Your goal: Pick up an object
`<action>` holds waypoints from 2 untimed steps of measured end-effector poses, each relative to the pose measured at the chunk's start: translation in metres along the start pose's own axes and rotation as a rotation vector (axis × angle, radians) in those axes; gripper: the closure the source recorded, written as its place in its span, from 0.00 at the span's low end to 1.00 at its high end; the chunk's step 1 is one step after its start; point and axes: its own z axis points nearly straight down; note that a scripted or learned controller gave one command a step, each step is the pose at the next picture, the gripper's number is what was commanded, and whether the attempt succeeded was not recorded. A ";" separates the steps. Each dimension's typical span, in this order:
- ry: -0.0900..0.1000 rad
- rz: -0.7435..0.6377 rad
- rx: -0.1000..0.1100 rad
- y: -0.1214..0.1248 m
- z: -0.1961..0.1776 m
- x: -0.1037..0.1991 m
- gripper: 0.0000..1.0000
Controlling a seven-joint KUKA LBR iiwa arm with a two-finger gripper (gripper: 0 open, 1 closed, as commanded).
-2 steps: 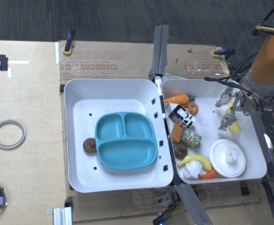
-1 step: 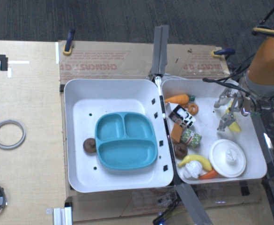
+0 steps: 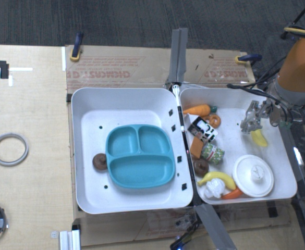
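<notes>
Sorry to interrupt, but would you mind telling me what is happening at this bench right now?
A robot arm reaches in from the right, its pincer low over the right bin, just beside a small yellow piece. Toy food crowds that bin's left side, beside a white lid. The left bin holds a blue divided plate and a brown donut.

Two bins sit side by side on the table (image 3: 27,103), touching along their inner walls. The left bin (image 3: 84,155) holds a divided tray (image 3: 140,156) at its middle, with a round donut (image 3: 99,161) just beside the tray's left edge. In the right bin (image 3: 288,186), a carrot (image 3: 197,110) lies at the far left corner, a banana (image 3: 219,178) near the front wall, and a lidded bowl (image 3: 253,175) to the banana's right. The hand (image 3: 252,120) hangs over the bin's far right part. A tape ring (image 3: 8,149) lies near the table's left edge.
</notes>
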 end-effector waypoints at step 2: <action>0.005 -0.031 -0.002 0.001 0.010 -0.006 0.00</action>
